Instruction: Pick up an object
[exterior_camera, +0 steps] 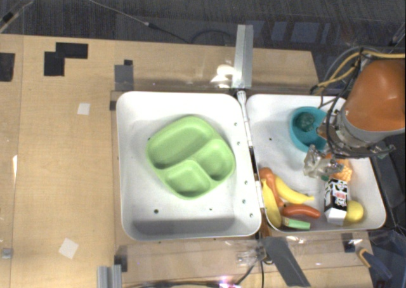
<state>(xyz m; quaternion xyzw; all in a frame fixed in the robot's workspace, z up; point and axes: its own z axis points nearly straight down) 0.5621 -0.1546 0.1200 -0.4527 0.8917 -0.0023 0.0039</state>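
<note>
The tool [317, 163] hung low in the right bin [279, 115], just left of the black-and-white carton [337, 196] and above the bananas [288, 193]; whether it stood apart or together could not be told. A teal bowl [306, 126] sat on the far side, a green tray [190, 155] in the left bin [133, 172]. With the objects crowded, a descent could probably land between them or nudge the carton over.

The arm [374, 99] reached in from the right edge of the tabletop, its orange band uppermost and the grey wrist below it — cables looping off its far side. The tool [319, 162] pointed down over the right bin, toward that bin's middle — its metal fingers [311, 160] too blurred to read.
</note>
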